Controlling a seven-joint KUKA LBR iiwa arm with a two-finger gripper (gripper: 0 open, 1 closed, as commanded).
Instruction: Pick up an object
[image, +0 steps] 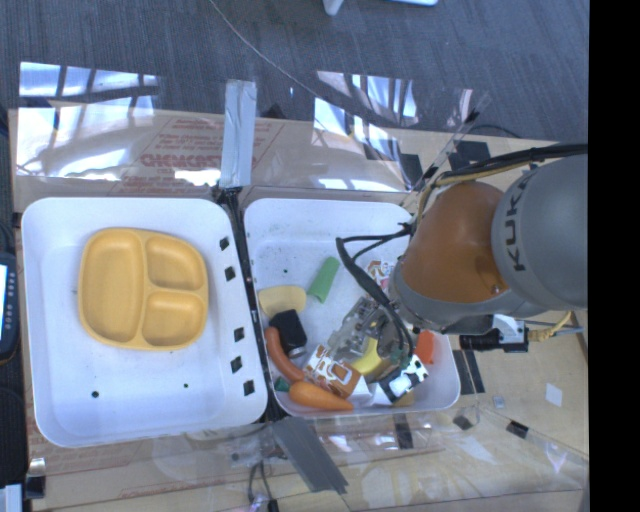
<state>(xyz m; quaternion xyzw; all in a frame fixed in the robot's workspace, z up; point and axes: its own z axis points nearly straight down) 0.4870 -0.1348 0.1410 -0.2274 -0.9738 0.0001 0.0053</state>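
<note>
My gripper (362, 332) reaches down into the right bin (300, 225), low over a heap of small things at the bin's near side. Right under and beside it lie a yellow piece (371, 358), an orange-and-white box (335, 373) and a black-and-white item (408, 383). A green block (323, 279) lies just up and left of the gripper. Further left are a pale yellow piece (282, 298), a black block (291, 331), a red sausage shape (280, 358) and an orange carrot (320, 397). The arm's orange band (455, 250) hides the bin's right part.
The left bin (60, 380) holds a yellow divided plate (143, 288). A small red-orange object (426, 347) sits by the right bin's right wall. Black cables (365, 255) loop from the wrist over the bin. A taped ridge (240, 290) separates the two bins.
</note>
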